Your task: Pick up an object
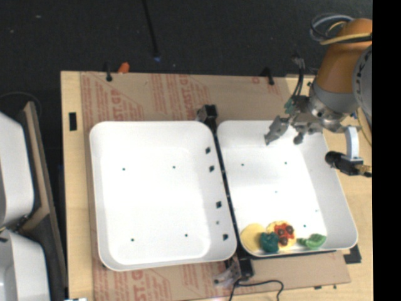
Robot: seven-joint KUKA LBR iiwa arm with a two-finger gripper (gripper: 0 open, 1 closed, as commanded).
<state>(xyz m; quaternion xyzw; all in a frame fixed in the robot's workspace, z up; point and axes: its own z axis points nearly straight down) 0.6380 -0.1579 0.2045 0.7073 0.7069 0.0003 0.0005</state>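
Several small objects lie bunched at the near edge of the right bin [326, 187]: a pale yellow piece [252, 235], a teal lump [269, 244], a red and yellow toy [283, 230] and a green piece [313, 240]. My gripper [285, 135] hangs over the far right part of that bin, well away from the pile. Its two fingers are spread apart and point down-left, open, with nothing between them.
The left bin [100, 168] stands beside the right one, with a black divider with clips [216, 168] between them. Both rest on a cardboard sheet [156, 96]. A black cable fitting [343, 162] sticks out near the right bin's right rim.
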